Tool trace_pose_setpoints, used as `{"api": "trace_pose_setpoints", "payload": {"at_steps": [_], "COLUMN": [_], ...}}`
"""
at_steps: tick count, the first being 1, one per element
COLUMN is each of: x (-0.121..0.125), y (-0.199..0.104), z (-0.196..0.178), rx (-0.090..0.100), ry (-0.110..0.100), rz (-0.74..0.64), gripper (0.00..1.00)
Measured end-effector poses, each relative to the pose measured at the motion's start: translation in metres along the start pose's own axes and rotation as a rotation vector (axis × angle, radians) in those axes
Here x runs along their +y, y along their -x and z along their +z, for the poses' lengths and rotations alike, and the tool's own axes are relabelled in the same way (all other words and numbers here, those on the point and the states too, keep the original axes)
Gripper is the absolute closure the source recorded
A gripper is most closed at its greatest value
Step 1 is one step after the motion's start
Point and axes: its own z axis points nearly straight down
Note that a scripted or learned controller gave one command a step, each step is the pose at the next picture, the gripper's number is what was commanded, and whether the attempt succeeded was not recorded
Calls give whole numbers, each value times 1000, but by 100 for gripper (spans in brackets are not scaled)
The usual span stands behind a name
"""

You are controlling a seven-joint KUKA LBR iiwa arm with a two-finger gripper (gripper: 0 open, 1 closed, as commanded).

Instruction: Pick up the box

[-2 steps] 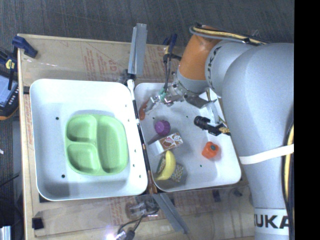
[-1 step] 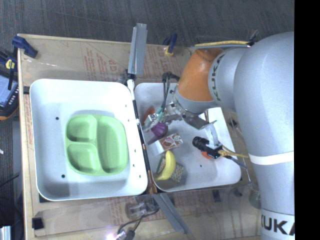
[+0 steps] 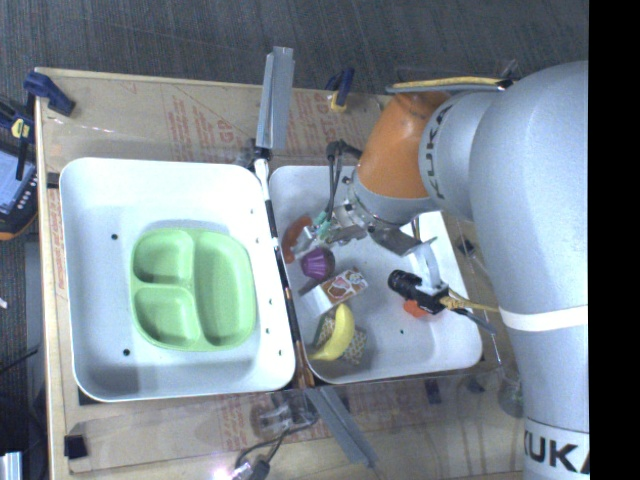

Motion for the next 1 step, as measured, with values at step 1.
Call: {"api": "trace_pose_setpoints", "payload": {"at_steps": [1], "x": [65], "y": [-62], "z": [-125], "rx": [3], "ry": [0], "rz": [191], "gripper": [100]}}
